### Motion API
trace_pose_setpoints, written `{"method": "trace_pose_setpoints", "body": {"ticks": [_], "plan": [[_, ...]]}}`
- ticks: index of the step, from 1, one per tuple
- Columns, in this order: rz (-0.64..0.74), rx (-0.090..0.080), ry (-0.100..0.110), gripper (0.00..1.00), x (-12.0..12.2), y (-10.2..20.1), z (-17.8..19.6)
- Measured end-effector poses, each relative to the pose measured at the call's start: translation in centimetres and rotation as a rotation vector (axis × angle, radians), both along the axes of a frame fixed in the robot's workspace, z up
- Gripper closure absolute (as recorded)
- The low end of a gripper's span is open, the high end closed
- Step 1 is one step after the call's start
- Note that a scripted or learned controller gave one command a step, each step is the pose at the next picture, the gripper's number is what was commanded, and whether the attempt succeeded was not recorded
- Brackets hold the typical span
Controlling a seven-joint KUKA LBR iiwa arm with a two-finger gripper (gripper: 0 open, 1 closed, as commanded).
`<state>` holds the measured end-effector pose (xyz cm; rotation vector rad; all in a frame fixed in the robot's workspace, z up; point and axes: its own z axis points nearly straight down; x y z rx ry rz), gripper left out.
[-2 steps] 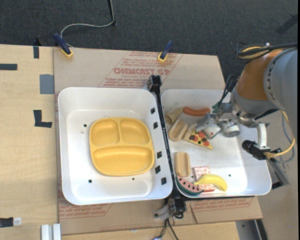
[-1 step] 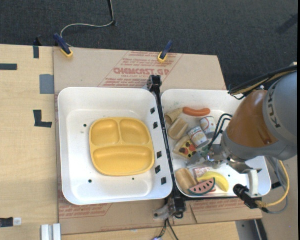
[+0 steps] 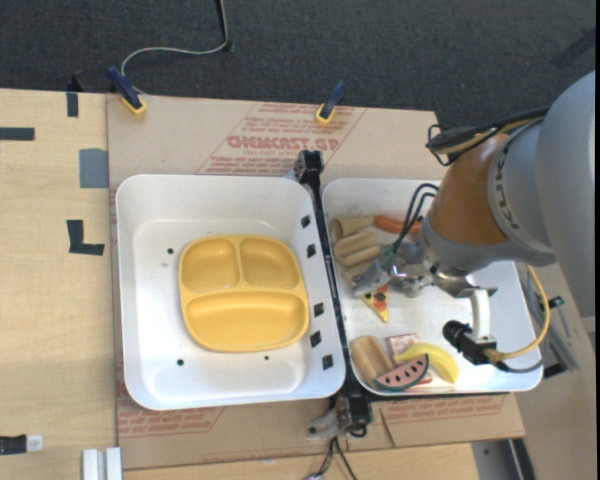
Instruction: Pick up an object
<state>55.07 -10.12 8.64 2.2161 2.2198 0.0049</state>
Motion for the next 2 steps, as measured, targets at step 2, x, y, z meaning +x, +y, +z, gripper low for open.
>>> {"method": "trace_pose_setpoints", "body": {"ticks": [2], "plan": [[0.001, 0.002, 0.007, 1.00, -5.9, 7.3, 12.7]]}}
